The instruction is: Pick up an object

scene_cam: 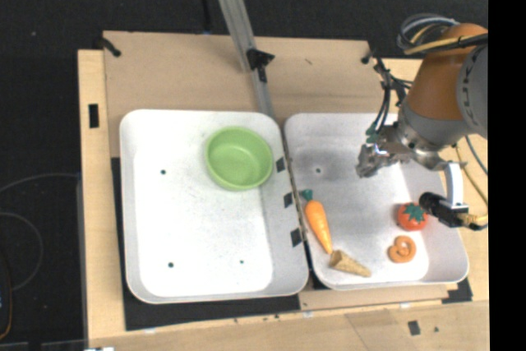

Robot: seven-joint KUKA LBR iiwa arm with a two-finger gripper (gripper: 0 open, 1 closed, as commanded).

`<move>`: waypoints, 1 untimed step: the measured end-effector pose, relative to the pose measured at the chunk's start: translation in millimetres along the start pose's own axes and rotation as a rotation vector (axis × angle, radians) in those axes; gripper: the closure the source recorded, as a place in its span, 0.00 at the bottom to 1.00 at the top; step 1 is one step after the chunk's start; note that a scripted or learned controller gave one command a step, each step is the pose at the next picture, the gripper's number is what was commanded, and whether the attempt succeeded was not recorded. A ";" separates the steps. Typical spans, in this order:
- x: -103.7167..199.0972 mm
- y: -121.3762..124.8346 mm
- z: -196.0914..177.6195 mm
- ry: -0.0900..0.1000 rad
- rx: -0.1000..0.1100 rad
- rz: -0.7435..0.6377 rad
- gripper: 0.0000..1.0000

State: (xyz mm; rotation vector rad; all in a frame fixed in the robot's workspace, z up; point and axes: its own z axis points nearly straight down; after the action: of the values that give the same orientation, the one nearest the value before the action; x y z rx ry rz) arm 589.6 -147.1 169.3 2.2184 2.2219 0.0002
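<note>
- Gripper (371,160) hangs over the right bin (329,136), its tip above bare white floor in the bin's upper middle; whether it is spread or pressed together I cannot tell, since the tip is a small grey blur, and nothing shows pinched there.
- Carrot (317,224), orange with a green top, lies below and to the left of the tip, near the bin's left wall, its length running down toward the lower edge. It is probably the easiest pick, being long and narrow enough to close across.
- Cone-shaped piece (350,264), tan, lies just past the carrot's lower end, further below the tip, close to the bin's front rim. Its taper could let it slip out of a grasp.
- Tomato-like toy (412,215), red with a green cap, sits below and to the right of the tip, just beside a black part of the arm's fittings.
- Pretzel-shaped piece (402,249), orange, lies just below the tomato-like toy, apart from it.
- Green bowl (239,158) sits in the left bin (148,210), well to the left of the tip, upright with its mouth open upward; its wide rim suits an edge pinch only.
- All the objects rest loose on the bin floors, so no pick has yet been made; the tip would need to shift down-left or down-right and descend before anything is within reach.
</note>
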 end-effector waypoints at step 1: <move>-4.7 10.9 -51.3 -0.001 -0.006 -0.001 1.00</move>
State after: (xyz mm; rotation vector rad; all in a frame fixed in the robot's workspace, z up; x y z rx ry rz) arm 600.4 -151.8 220.7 2.2138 2.2202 0.0057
